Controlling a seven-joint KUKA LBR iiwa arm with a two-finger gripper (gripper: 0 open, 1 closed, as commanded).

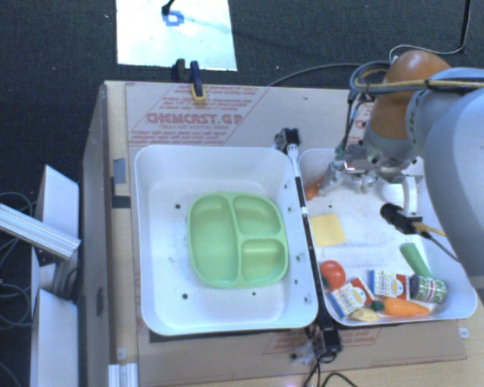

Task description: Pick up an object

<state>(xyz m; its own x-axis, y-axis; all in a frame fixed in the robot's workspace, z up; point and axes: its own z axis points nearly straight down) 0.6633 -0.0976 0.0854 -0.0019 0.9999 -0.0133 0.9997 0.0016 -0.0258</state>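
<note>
My gripper (351, 181) hangs low over the far left corner of the right bin (468, 297). An orange piece (310, 189) lies just to its left against the bin wall, partly hidden. Nearer the front lie a yellow cheese slice (328, 230) and a red tomato (332, 273). Along the front edge are two small cartons (351, 297) (385, 282), an orange carrot (400, 306), a can (428, 289) and a green cucumber (414, 257). Nothing shows in the gripper's grasp.
The left bin (157, 216) holds a light green divided plate (236, 239). A black-tipped divider (300, 200) runs between the two bins. The grey arm (460, 160) covers the right bin's far right part. A blue and yellow clamp (195, 81) sits on the bench's far edge.
</note>
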